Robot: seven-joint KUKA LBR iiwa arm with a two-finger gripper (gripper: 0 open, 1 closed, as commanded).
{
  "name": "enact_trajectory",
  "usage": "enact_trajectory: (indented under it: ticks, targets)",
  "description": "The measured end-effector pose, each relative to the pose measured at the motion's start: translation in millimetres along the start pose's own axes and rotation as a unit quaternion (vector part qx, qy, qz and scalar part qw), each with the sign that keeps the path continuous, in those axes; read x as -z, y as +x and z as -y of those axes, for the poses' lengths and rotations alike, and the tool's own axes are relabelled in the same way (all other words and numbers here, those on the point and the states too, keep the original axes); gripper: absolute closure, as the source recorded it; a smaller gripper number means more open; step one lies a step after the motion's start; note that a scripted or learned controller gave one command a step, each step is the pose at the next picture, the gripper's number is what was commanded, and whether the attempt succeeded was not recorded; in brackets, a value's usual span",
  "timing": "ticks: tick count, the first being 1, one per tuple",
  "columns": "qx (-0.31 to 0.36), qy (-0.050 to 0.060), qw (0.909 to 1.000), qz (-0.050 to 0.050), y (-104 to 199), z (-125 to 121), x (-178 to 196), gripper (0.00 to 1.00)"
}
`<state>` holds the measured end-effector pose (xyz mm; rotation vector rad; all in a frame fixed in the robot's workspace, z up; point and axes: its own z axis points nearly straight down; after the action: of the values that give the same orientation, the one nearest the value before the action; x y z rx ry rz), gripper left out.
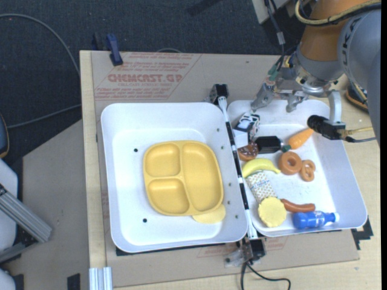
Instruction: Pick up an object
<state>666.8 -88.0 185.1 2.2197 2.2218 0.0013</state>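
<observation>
Over the far rim of the right bin (354, 189), at about one o'clock from the middle of the bench, the gripper (277, 95) hangs with its two fingers spread wide apart and nothing between them. By my judgement the pick is at its opening step: the arm is poised above the clutter and no object has yet been chosen or touched. The task names no particular thing, so any item will serve, and all of them lie in the right bin. Nearest the gripper, toward its six o'clock, sits a small black-and-white object (247, 124) by the bin's left wall, too small to identify, with a black block (268, 144) just below it and an orange carrot (299, 139) at the block's three o'clock. Farther toward six o'clock lie a yellow banana (260, 167), a ring doughnut (291, 162), a pretzel (307, 170), a speckled pouch (262, 187), a round yellow piece (272, 211), a sausage (297, 207) and a blue bottle (313, 220). The things crowd and touch one another, so the next move likely calls for a straight descent onto one item with clear sides, the carrot or the doughnut perhaps, before closing. A yellow divided plate (181, 178) lies in the left bin (118, 162).
</observation>
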Motion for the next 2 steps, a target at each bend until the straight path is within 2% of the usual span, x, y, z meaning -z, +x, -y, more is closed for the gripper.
enact_trajectory:
  ticks: [1,2]
  targets:
    - [-0.001,0.001,1.0,0.0,-7,70,-69,0.0]
    - [0.0,-0.007,1.0,-0.001,-5,74,-94,0.0]
